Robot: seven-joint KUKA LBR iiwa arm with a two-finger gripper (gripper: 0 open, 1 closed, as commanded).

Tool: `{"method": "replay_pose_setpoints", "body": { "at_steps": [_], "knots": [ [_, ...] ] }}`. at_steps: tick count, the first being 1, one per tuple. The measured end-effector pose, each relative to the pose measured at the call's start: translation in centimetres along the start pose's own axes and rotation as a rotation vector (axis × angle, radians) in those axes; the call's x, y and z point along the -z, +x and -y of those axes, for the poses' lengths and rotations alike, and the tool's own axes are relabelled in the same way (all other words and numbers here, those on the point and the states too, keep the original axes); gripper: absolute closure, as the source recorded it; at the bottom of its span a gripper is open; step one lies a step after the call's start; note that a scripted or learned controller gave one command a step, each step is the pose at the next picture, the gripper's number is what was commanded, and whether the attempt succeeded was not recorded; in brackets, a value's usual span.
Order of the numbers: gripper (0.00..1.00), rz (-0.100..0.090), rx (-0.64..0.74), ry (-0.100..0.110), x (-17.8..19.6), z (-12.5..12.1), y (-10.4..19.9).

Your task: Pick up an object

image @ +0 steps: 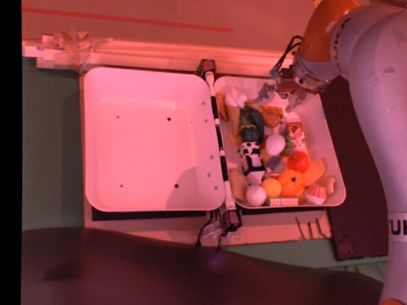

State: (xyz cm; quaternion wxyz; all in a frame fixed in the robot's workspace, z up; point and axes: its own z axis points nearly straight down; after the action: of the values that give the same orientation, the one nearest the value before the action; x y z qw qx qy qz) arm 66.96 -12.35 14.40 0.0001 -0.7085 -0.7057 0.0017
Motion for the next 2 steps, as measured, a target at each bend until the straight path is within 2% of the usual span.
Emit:
{"method": "replay_pose_setpoints", "body": {
  "at_steps": [1, 2],
  "knots": [
    [0.00, 0.003, 0.002, -0.023, -1.3, -0.6, -0.1],
    [1.00, 0.003, -0.001, -0.030, -0.1, -0.8, -0.2]
  ]
}}
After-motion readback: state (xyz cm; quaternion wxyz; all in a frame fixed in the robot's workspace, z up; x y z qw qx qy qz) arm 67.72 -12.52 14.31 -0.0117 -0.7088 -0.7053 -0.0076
